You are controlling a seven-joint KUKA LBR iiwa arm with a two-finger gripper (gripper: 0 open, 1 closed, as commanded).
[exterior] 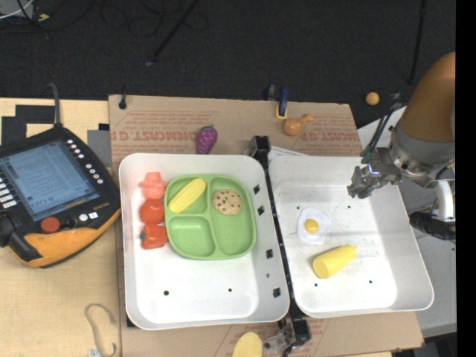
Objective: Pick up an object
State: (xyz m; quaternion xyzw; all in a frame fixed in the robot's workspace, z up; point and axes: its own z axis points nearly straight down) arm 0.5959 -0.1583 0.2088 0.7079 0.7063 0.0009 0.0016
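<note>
In the right bin (416, 288) lie two candidates: a yellow bottle (334, 261) on its side toward the bin's near edge, and a toy fried egg (312, 226) just beside it, nearer the bin's middle. The bottle looks like light, hollow plastic, smooth and likely to roll; I would take it across its round body, midway along, not by the tapered end. The egg is flat and thin (a poor thing to pinch from above) and would probably slip. The hand (360, 182) hangs over the far part of that bin, well apart from both, and nothing shows between its tips; whether they stand apart or together I cannot tell, since they are dark and small against the wrist
</note>
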